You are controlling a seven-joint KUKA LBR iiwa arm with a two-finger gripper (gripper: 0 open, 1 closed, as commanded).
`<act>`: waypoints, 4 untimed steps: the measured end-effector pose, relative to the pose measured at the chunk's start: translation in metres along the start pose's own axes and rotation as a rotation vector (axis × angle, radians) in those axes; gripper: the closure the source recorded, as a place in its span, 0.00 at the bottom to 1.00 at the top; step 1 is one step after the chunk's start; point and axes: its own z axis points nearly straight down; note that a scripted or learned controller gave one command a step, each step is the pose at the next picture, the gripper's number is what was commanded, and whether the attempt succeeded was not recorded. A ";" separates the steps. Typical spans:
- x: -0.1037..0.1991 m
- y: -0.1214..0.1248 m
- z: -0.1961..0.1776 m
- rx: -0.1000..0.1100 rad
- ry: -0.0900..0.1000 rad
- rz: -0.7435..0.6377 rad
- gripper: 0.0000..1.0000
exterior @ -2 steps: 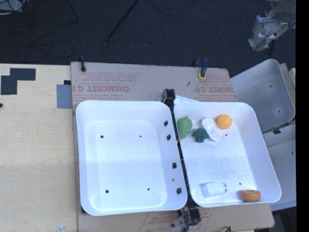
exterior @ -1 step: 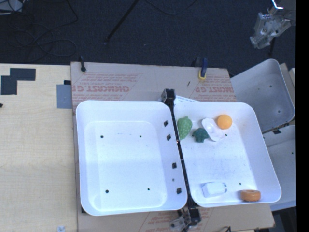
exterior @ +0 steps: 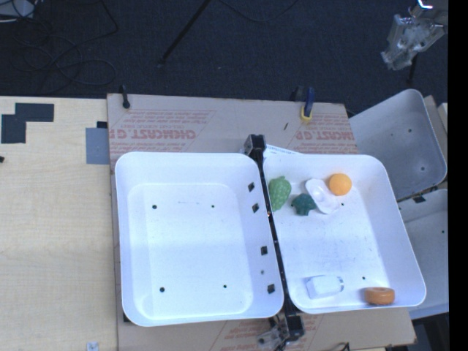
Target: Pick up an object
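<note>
Table (exterior: 51, 218): two white bins on cardboard
Right bin (exterior: 395, 218): orange ball (exterior: 338, 184), green pieces (exterior: 279, 193), orange ring (exterior: 379, 295)
Gripper (exterior: 411, 36): raised top right, opening unclear

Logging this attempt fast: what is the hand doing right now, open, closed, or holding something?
Hand: up at the far right, well above the bins, nothing visibly in it; open or closed cannot be told.
</note>
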 end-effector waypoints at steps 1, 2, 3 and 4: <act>0.001 0.000 -0.009 0.003 0.000 -0.005 1.00; 0.001 0.001 -0.019 0.006 0.001 -0.011 1.00; 0.002 0.001 -0.028 0.009 0.001 -0.015 1.00; 0.003 0.001 -0.037 0.013 0.001 -0.020 1.00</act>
